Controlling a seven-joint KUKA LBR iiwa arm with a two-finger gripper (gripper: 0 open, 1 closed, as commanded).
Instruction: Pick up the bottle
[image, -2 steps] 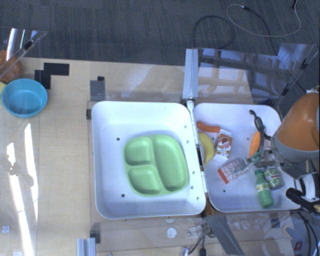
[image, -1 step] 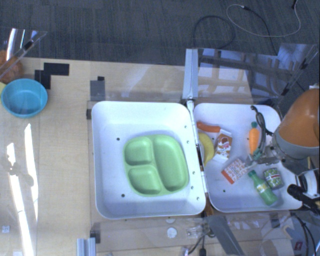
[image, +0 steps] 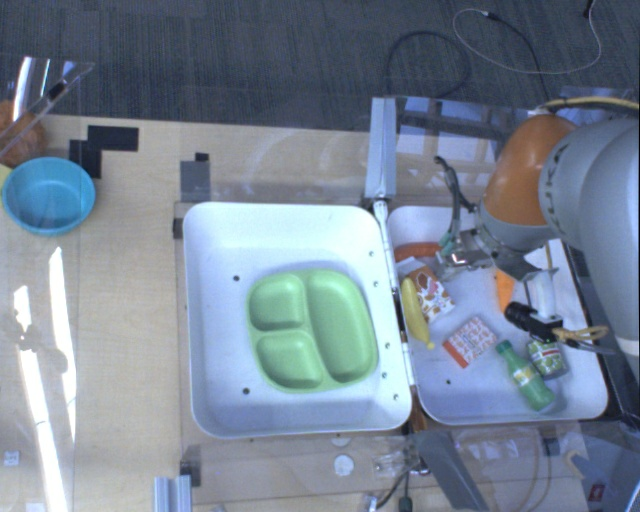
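The pick has not begun: the green bottle (image: 526, 377) lies on its side at about five o'clock in the right bin (image: 470, 405), untouched. The gripper (image: 458, 252) hangs near the bin's twelve o'clock, above a small printed packet (image: 430, 294); its opening cannot be told, and nothing shows in it. Approach, grasp and lift remain.
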